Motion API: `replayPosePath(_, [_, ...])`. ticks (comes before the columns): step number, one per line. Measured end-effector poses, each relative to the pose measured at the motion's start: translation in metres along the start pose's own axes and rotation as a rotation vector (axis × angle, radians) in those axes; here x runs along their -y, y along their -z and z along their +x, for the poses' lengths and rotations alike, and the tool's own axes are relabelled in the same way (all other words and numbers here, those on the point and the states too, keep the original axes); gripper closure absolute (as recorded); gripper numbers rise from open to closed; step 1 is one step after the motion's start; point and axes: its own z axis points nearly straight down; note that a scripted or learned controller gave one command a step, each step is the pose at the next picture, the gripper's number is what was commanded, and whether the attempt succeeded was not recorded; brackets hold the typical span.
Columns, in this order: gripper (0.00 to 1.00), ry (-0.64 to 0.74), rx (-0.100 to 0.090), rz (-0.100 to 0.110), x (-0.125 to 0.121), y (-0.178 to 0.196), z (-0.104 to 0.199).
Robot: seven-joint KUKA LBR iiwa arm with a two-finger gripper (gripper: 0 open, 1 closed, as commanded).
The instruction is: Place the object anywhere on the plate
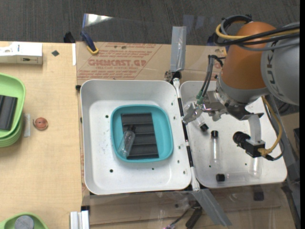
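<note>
Our gripper [193,112] hangs over the left edge of the right bin [276,175], near the wall it shares with the left bin [95,175]. We cannot tell whether it is wide or narrow, and we see nothing held in it.

One clear tube [126,142] already lies on the teal plate [164,128], across its dark ribbed insert. A capped tube [214,149] lies just below the gripper on the right bin's floor.

We judge the step in hand to be a pick of the capped tube. To do it well, we close across its narrow width at mid-length, so it cannot roll or pivot.

Its long axis runs almost straight up and down the view, black cap at the far end. The tube on the plate leans slightly, upper end to the right.
</note>
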Motion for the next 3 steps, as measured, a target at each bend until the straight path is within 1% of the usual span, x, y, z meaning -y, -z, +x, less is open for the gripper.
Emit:
replayPosePath(1, [0.0, -0.007, 0.0, 0.0, -0.018, 0.046, 0.023])
replayPosePath(2, [0.0, 0.076, -0.001, 0.002, 0.021, -0.039, -0.027])
replayPosePath(3, [0.0, 0.05, -0.001, 0.001, 0.043, -0.012, 0.045])
